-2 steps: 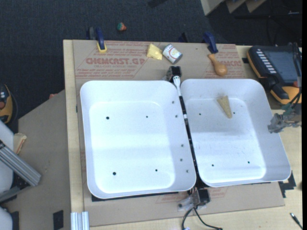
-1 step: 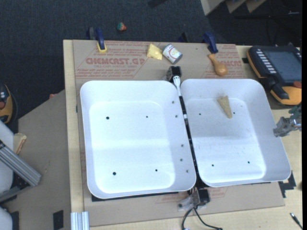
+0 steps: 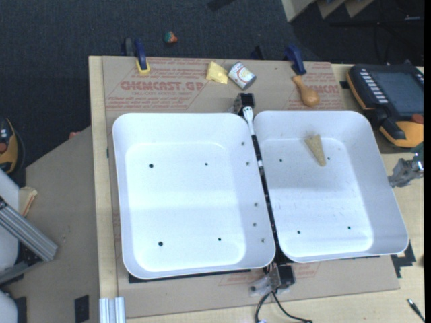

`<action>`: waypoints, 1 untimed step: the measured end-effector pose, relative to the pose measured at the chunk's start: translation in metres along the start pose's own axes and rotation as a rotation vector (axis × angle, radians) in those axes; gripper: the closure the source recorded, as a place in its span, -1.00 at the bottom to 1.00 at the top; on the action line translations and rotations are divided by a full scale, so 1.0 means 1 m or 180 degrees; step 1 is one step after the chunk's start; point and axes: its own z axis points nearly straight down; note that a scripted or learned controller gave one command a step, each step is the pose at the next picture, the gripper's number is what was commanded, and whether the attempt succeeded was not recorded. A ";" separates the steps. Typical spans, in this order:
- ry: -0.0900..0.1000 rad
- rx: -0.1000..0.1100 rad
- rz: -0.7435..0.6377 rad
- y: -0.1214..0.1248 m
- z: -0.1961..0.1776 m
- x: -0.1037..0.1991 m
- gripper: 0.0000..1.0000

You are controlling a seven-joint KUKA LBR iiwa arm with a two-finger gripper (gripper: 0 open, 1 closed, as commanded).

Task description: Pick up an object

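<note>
A small tan wedge-shaped piece (image 3: 315,149) lies in the right white bin (image 3: 350,207), near its far wall and a little left of centre. The left white bin (image 3: 182,200) sits beside it, the two touching along a black seam.
On the cardboard behind the bins lie a yellow chunk (image 3: 217,73), a small white box (image 3: 241,75), a brown wooden-handled item (image 3: 306,93) and two blue clamps (image 3: 141,54). A black and orange pendant (image 3: 394,96) rests at the right edge. A metal fitting (image 3: 404,171) juts in by the right bin's rim.
</note>
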 end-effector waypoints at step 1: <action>0.0000 -0.0001 -0.0001 -0.002 -0.017 0.000 1.00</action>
